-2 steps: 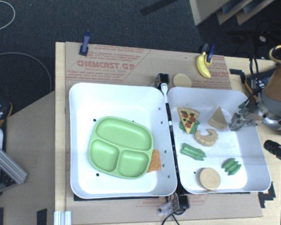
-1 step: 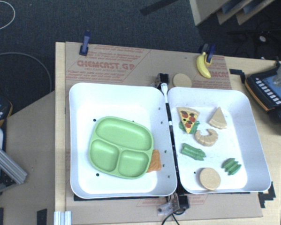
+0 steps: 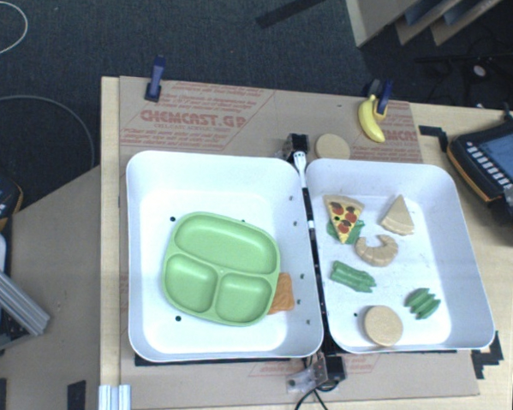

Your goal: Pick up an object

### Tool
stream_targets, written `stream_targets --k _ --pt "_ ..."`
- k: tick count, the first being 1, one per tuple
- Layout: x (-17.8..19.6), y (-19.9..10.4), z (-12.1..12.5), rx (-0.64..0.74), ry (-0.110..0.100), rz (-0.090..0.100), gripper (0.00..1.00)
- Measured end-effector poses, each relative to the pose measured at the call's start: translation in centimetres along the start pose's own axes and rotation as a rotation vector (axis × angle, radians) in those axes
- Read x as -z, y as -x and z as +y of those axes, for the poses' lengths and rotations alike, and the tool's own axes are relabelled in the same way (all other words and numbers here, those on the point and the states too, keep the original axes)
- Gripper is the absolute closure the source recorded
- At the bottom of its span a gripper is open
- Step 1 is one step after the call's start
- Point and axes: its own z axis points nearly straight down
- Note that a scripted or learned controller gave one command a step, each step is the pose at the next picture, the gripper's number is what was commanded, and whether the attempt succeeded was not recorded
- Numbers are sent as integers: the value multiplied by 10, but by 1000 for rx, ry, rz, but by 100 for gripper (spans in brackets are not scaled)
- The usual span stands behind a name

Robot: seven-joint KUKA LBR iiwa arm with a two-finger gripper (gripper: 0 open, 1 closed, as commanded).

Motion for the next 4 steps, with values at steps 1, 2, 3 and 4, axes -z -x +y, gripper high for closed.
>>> stream_targets --k 1,2,3,4 --pt "-59 0 -40 0 -4 1 100" --pt "-149 -87 -20 12 -7 6 100" --pt "-55 -138 -16 10 14 -1 100" --pt "-166 -55 -35 -6 -9 -1 100"
